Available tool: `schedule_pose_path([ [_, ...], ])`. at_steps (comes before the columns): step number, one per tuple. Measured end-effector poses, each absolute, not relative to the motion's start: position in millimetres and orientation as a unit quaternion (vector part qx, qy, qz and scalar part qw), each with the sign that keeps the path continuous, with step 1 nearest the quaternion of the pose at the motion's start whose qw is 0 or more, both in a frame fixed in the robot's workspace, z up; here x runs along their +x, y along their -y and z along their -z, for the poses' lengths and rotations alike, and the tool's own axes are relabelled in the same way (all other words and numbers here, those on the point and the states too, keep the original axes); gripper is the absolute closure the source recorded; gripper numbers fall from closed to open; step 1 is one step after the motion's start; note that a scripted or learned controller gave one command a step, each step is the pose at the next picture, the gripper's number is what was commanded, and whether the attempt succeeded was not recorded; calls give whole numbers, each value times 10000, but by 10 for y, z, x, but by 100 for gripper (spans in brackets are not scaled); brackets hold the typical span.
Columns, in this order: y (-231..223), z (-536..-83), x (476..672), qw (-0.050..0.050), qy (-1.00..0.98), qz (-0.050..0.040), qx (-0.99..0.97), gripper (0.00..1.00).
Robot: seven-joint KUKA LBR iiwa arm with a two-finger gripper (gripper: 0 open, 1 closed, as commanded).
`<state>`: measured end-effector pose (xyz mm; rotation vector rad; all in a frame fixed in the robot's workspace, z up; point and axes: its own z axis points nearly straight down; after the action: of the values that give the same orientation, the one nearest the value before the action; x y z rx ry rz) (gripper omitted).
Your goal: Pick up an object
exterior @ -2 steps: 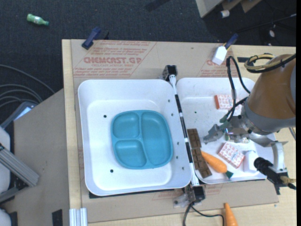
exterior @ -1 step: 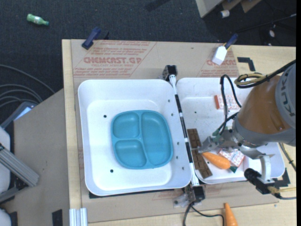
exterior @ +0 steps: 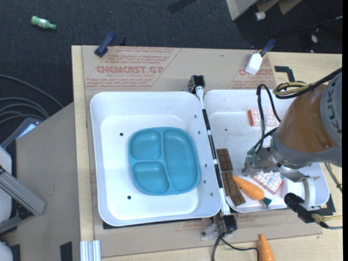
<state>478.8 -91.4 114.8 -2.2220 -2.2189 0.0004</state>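
My gripper [exterior: 254, 162] hangs low in the right bin [exterior: 231, 105], near its front. Just below it lies an orange toy carrot [exterior: 250, 188] with a green tip. A red-and-white patterned packet [exterior: 270, 180] rests beside the carrot, partly under the arm. A brown chocolate bar [exterior: 227, 175] stretches along the bin's left wall, left of the gripper. Nothing is visibly held between the gripper's tips.
A second red-and-white packet [exterior: 255, 117] lies at the back of the right bin. The left bin [exterior: 109, 145] holds a blue divided plate [exterior: 163, 160]. On the bench are a white block [exterior: 253, 64], a blue clip [exterior: 106, 44] and an orange piece [exterior: 264, 249].
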Motion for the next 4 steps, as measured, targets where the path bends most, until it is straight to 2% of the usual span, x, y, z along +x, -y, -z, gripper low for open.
schedule_pose_path([
  [1, 914, -1148, 4787, 8, 7066, -2, -7076, 0],
  [2, 1234, -877, 5044, -7, 7069, -1, -7073, 0],
  [3, 1277, -1583, 4793, -2, 7068, 0, -7074, 0],
  [4, 918, -1287, 4786, 15, 7074, -4, -7069, 0],
])
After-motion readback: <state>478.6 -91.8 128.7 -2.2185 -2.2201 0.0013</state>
